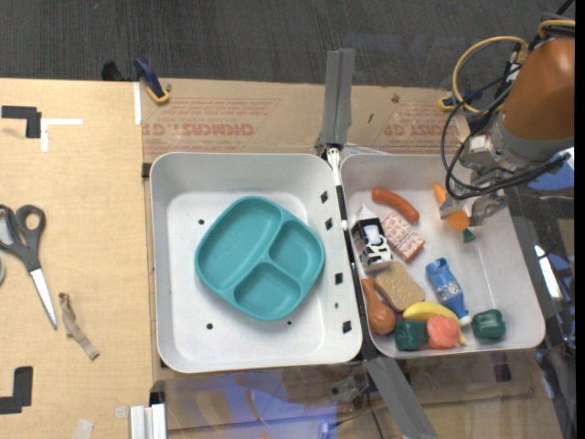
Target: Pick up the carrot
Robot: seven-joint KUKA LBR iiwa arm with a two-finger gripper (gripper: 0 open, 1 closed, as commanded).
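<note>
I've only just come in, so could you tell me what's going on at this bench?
A robot arm is reaching in from the right over the right bin, which holds a heap of toy food. An orange, carrot-like piece sits right at the gripper near the bin's back; whether it is actually gripped is hard to tell. The sausage, bread slice and banana lie untouched. The left bin holds a teal divided plate.
</note>
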